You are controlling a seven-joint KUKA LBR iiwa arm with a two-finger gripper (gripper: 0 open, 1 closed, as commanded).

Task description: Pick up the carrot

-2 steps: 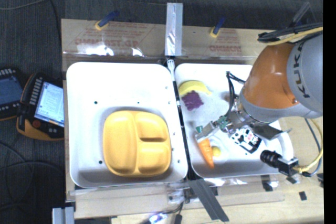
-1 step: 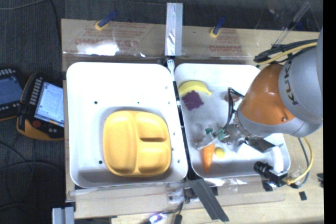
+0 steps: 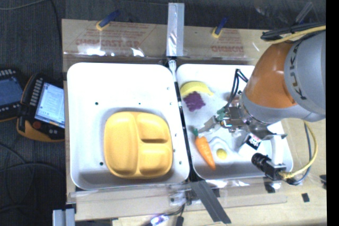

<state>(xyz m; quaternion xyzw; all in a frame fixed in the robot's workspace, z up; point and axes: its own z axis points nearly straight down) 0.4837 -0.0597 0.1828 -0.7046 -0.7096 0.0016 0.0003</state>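
The carrot lies in the right bin, close to the bin's left wall and toward the near edge, orange body slanting with its green top pointing up-left. Just to its right sits a fried egg toy — white with a yellow yolk. The gripper hangs above and slightly right of the carrot's green end, its fingers apart with nothing between them; the carrot lies just below the fingertips, not between them. Farther back in the same bin are a purple bunch of grapes and, behind it, a yellow banana. In the left bin rests a yellow divided tray — three compartments, near the middle of the bin.
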